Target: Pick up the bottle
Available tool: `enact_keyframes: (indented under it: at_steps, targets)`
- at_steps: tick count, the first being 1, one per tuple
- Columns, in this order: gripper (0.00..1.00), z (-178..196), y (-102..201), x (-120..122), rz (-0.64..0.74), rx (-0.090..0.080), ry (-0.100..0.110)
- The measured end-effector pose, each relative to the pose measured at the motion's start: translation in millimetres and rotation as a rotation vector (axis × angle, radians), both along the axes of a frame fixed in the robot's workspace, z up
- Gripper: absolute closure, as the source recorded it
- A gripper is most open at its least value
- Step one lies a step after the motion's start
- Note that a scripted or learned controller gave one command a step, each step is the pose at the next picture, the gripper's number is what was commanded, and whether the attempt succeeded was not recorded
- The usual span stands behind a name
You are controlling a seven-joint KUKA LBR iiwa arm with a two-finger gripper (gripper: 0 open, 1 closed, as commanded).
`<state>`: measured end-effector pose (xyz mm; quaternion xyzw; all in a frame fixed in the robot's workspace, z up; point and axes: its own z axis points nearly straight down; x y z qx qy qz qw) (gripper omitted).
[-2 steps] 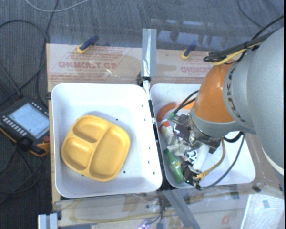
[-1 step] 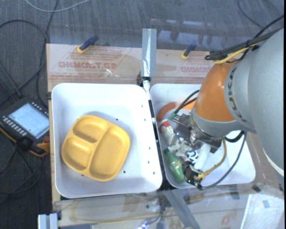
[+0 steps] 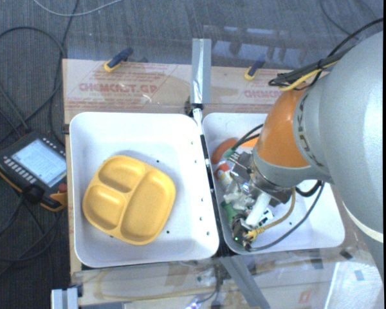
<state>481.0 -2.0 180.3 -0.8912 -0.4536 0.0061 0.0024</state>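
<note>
Bottle, if it is the green-and-white clutter (image 3: pixel 233 195) against the right bin's (image 3: pixel 321 234) left wall, is not clearly made out. Over it sits the gripper (image 3: pixel 244 221), its grasp impossible to tell. Nothing looks lifted, so the pick seems undone. Left bin (image 3: pixel 83 131) holds a yellow tray (image 3: pixel 129 199).

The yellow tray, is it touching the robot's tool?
Apart. In the camera view the yellow tray lies in the left bin, while the tool is down in the right bin, with the bin walls between them.
</note>
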Motion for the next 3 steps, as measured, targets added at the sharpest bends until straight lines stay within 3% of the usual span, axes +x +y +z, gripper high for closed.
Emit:
enact_keyframes:
  at_steps: [1, 2, 3]
  targets:
    - [1.0, 0, 56, 38, -0.265, -0.008, -0.004]
    - [1.0, -25, 78, 35, -0.35, -0.003, -0.005]
    - [1.0, -72, 143, 43, -0.769, -0.027, -0.033]
